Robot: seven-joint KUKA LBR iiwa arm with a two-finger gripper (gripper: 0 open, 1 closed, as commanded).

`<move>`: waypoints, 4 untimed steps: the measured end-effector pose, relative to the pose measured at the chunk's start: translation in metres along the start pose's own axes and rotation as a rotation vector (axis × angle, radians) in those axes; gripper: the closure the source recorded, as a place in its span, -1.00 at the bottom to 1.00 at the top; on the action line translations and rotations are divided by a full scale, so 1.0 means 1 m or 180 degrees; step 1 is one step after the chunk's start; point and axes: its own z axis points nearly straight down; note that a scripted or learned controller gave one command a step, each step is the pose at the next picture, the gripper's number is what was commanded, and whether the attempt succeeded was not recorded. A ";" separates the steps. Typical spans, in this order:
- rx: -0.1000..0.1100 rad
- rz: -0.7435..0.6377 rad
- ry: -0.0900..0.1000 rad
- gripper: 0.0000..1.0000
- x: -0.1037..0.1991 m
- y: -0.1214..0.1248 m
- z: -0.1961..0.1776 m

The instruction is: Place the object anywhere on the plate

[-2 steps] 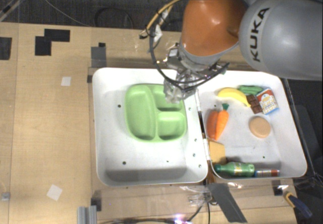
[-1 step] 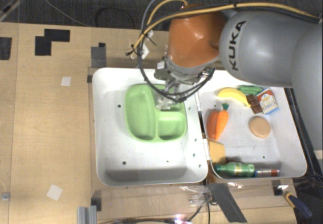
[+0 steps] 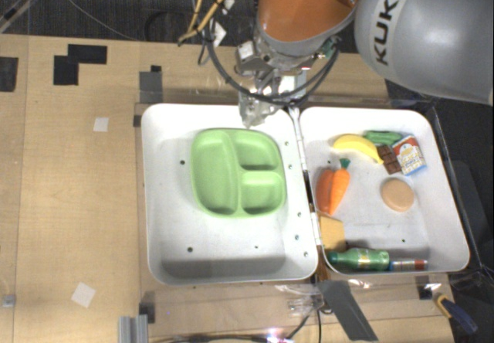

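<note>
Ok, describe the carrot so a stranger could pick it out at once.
Look in the right bin, along its left wall. The carrot lies there, just below the banana. It is the only orange, tapered thing with a green top.

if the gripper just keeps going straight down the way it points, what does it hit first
Probably the far rim of the green plate, or the left bin floor just beyond it; the gripper hangs over that edge and depth is unclear.

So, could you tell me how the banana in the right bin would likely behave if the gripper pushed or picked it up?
The banana is curved, so a push would probably spin it rather than roll it. Its smooth skin looks like plastic, likely light and somewhat slippery. It sits close to the carrot, which a push might nudge.
</note>
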 end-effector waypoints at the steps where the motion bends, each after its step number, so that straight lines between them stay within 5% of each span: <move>1: -0.0037 -0.1033 0.0001 1.00 0.030 0.063 0.010; 2: -0.0050 -0.1810 -0.0003 1.00 0.069 0.107 0.063; 3: -0.0040 -0.1541 -0.0008 1.00 0.031 0.078 0.063; 4: -0.0045 -0.2372 0.0000 1.00 0.108 0.114 0.053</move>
